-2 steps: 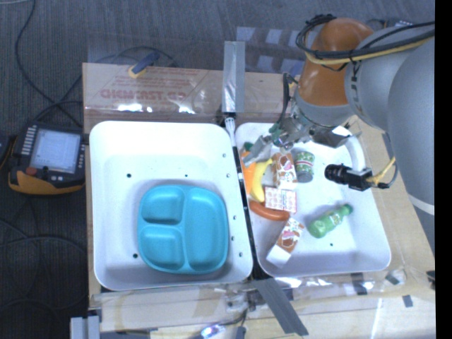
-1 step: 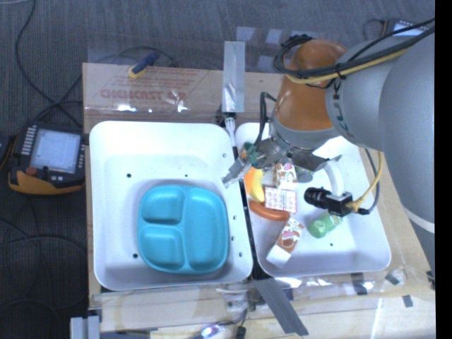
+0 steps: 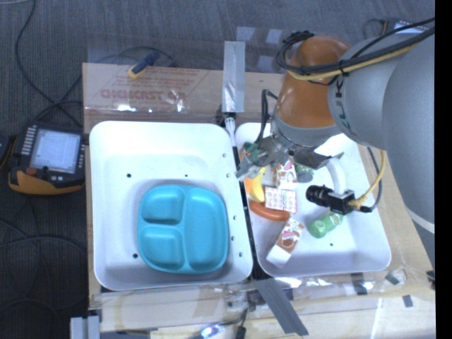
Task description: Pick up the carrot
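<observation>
You see the surface [image 3: 106, 83] carrying two white bins side by side, the left bin [image 3: 113, 154] and the right bin [image 3: 367, 249], touching along their inner rims. A clear bag [image 3: 148, 94] lies flat on the brown board behind the left one.

A robotics lab: a grey industrial arm [image 3: 395, 83] with an orange band reaches over two white bins [image 3: 127, 147] on a cardboard-covered table [image 3: 155, 83]; a teach pendant [image 3: 46, 157] with a lit screen lies on dark carpet [image 3: 70, 20]; loose cables [image 3: 21, 27] trail across the floor; tape holds the rig's edges.
</observation>
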`<state>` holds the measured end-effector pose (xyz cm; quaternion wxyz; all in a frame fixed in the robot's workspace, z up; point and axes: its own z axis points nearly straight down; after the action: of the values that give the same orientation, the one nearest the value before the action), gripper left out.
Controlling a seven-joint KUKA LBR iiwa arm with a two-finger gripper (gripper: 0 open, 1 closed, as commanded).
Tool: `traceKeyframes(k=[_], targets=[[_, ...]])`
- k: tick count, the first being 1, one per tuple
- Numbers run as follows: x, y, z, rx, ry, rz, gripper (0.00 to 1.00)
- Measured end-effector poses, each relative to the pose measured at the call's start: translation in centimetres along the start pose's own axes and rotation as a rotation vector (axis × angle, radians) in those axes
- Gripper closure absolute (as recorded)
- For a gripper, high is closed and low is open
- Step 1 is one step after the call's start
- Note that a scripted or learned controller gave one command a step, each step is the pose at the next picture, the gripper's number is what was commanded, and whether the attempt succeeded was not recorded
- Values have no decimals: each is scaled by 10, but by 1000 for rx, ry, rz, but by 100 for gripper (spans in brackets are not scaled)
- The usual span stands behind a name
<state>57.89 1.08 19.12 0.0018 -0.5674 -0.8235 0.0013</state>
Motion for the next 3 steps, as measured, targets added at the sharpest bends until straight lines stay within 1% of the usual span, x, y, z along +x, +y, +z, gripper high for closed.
traceKeyframes(k=[1,2,3], targets=[[-40,47,8,-2,-1,-21,100],[-51,18,8,-2,-4,-5,100],[-27,61,-24,-2,-3,138,100]])
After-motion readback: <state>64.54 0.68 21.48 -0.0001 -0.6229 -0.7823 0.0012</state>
